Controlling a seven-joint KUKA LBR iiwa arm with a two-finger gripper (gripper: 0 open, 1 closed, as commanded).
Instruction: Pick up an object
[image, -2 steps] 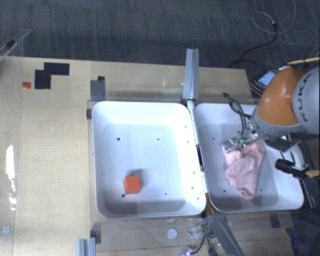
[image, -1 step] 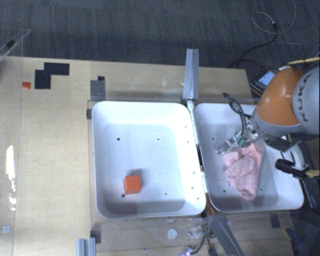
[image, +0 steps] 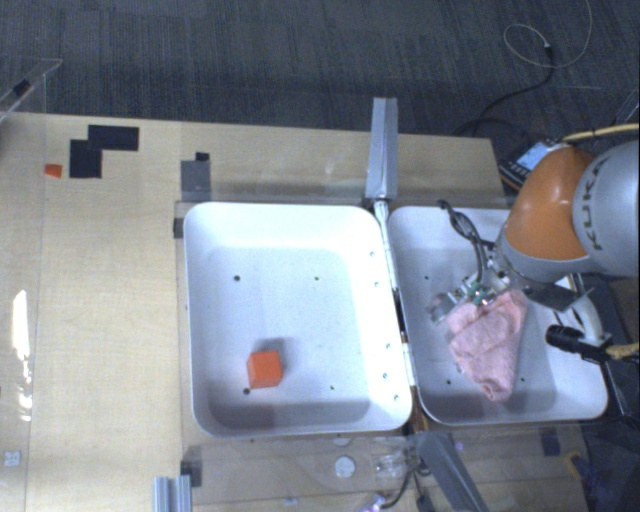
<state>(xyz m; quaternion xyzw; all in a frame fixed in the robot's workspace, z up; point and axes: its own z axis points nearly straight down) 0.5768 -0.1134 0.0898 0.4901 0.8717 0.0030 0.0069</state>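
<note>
A crumpled pink cloth (image: 488, 342) lies in the right bin (image: 430, 385), stretching from the middle toward the front. My gripper (image: 463, 294) is low over the bin at the cloth's upper left edge, touching or just above it. The grey arm with its orange band (image: 545, 215) covers the bin's back right part. A small orange cube (image: 265, 369) rests in the left bin (image: 300, 225), near its front left corner, far from the gripper.
A metal divider post (image: 381, 150) stands behind the seam between the two bins. Black cables (image: 462, 225) loop off the wrist over the right bin. Black and orange markers (image: 95, 150) sit on the wooden bench at far left.
</note>
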